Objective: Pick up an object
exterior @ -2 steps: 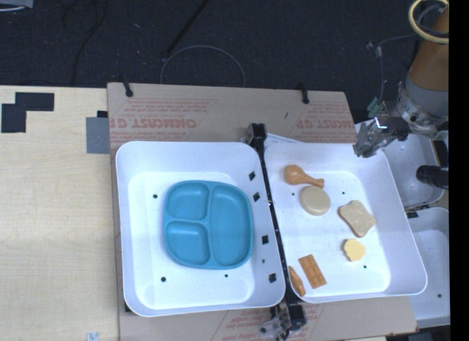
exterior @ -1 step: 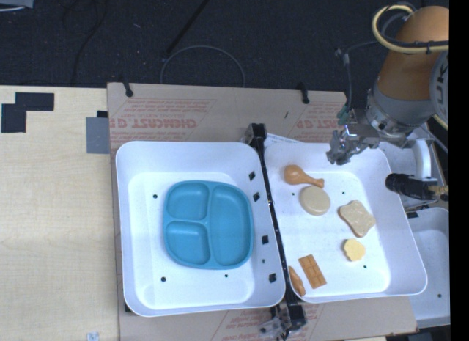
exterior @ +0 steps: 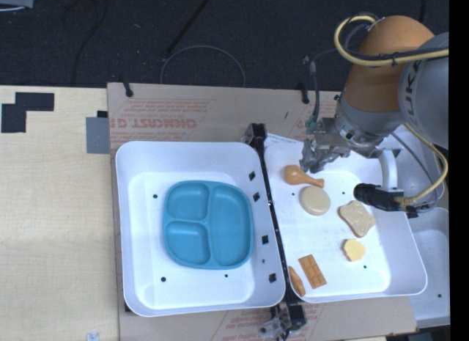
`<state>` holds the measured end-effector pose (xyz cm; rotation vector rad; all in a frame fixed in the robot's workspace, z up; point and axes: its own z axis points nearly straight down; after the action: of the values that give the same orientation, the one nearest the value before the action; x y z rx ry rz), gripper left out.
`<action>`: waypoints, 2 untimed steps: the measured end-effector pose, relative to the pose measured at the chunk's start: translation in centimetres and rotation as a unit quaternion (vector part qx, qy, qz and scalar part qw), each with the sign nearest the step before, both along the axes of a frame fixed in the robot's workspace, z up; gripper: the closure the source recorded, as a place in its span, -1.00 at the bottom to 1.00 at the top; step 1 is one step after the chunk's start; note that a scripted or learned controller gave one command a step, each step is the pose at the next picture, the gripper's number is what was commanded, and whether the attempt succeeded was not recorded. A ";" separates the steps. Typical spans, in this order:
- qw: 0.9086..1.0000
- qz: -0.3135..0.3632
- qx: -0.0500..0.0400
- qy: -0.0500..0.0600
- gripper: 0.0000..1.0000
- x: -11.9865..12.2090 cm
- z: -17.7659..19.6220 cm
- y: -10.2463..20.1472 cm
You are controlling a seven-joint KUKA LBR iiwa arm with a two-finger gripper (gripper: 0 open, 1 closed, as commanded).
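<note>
The left bin [exterior: 139, 185] holds a blue divided plate [exterior: 207, 224]. In the right bin [exterior: 399, 273], the gripper [exterior: 316, 158] hangs just above an orange spoon-like piece [exterior: 302, 177], near a round cracker [exterior: 315, 201] and a toast slice [exterior: 357, 218]. You cannot tell the jaws' state. Judge the pick not yet done: every item lies on the bin floor.

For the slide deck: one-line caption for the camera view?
Gripper poised above an orange spoon-shaped piece in the right bin; blue divided plate in the left bin.
</note>
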<state>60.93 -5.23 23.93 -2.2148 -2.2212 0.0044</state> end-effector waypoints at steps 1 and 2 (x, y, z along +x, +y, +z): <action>1.000 0.000 0.000 0.000 1.00 -1.5 0.5 4.4; 1.000 0.001 0.000 0.000 1.00 -3.4 0.5 10.3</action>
<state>57.57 5.06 24.45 -2.2119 -2.2234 0.0042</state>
